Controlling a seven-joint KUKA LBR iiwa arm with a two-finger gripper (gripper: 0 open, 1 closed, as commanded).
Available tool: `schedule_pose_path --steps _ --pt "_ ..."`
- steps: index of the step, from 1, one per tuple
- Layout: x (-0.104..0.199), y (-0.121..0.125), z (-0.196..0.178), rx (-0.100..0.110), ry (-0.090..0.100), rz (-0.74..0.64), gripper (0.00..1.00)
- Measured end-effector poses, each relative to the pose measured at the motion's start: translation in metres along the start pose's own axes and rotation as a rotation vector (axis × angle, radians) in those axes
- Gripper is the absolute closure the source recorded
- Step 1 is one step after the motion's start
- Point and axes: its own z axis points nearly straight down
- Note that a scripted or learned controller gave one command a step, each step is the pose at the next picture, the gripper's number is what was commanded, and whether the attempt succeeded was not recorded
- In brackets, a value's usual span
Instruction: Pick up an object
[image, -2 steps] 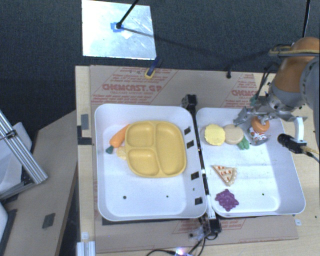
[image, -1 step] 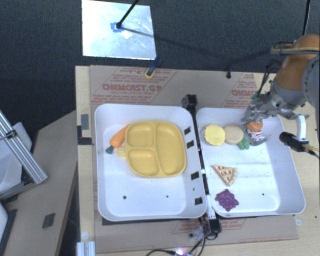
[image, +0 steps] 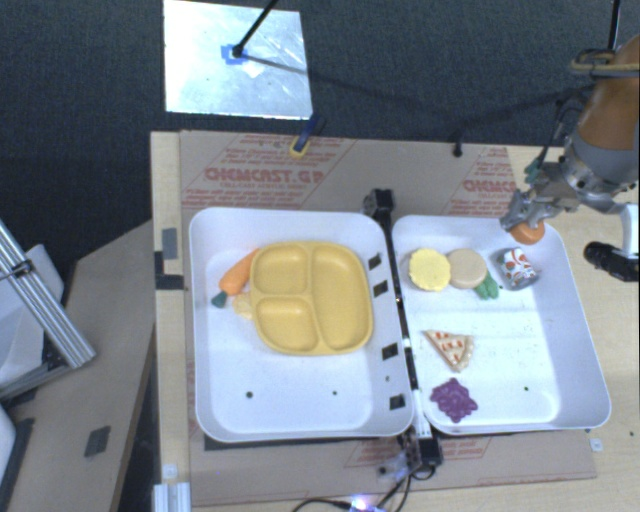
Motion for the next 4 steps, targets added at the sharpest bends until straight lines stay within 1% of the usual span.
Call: schedule_pose_path --steps 1,2,3,4 --pt "0.000 0.001 -0.016 0.004 0.001 0.000 1.00" --pt "0.056 -0.023 -0.017 0.009 0.003 -0.003 1.00" --pt "0.103 -0.055 -0.027 0.010 0.004 -0.003 1.00" --pt "0.148 -0.092 -0.024 0.011 0.005 -0.003 1.00"
